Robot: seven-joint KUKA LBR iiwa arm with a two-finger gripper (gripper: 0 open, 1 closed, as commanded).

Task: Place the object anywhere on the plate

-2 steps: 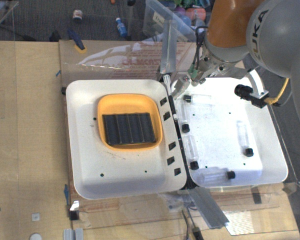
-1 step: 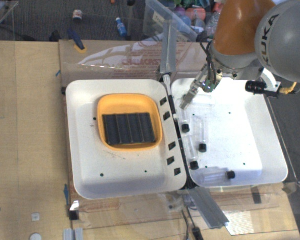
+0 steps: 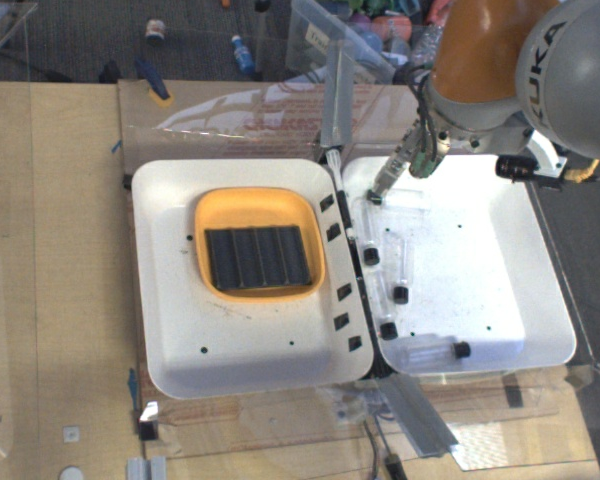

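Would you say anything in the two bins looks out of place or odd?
Nothing stands out. The black ridged block lies flat and square on the orange plate in the left bin; the gripper hovers over the right bin.

Position: one fixed camera above the bench [image 3: 50, 268].
Facing: down at a slant, floor clutter beyond.
Nearness: seemingly moderate; both white bins [image 3: 170, 348] fit.
Arm [image 3: 540, 38]: enters right.
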